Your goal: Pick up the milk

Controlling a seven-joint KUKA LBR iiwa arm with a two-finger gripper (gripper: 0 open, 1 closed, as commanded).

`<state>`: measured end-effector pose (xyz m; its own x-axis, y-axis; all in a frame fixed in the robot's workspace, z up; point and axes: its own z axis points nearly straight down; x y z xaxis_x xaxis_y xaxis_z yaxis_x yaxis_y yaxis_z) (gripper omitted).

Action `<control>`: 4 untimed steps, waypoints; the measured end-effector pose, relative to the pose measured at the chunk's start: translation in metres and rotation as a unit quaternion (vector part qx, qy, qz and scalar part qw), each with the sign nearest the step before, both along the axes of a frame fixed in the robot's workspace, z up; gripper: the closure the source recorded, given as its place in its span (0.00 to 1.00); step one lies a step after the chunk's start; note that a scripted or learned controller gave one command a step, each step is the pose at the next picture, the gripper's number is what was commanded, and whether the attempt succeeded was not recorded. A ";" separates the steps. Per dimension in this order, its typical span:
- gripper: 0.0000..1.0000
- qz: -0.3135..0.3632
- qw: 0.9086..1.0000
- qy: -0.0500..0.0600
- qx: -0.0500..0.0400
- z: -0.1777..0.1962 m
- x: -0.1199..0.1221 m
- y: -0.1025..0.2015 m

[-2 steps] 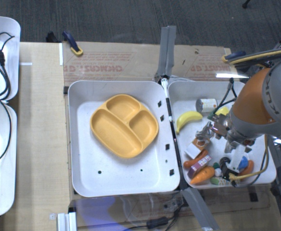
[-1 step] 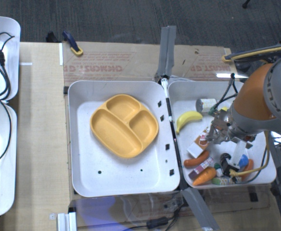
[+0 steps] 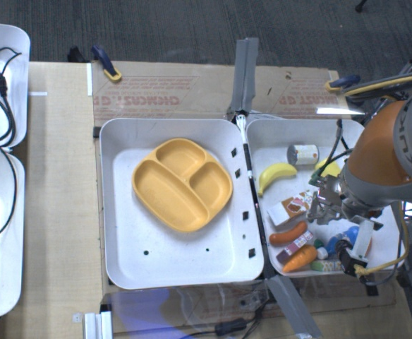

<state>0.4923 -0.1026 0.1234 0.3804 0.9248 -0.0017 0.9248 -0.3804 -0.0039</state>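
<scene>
The milk (image 3: 292, 207) is a small white and brown carton lying in the right bin (image 3: 257, 147), just below the banana (image 3: 276, 175). My gripper (image 3: 320, 205) hangs low over the bin at the carton's right end, very close to it or touching it. The grey arm with its orange band (image 3: 375, 154) comes in from the right and hides the bin's right side. No object shows lifted off the bin floor.
Around the milk lie a small can (image 3: 304, 154), a sausage (image 3: 288, 233), a carrot (image 3: 299, 258), and several small blue and green items (image 3: 336, 246). A yellow divided plate (image 3: 183, 183) sits in the left bin (image 3: 108, 189).
</scene>
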 end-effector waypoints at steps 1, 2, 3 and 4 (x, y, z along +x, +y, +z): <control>1.00 0.227 0.974 0.000 0.001 0.066 -0.013 0.059; 1.00 0.389 0.921 0.000 0.001 0.067 -0.014 0.103; 1.00 0.447 0.894 -0.001 0.001 0.085 -0.014 0.182; 1.00 0.470 0.883 0.000 0.001 0.080 -0.014 0.165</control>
<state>0.4783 0.0625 0.2034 -0.5547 0.8321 0.0006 0.8321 0.5547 -0.0034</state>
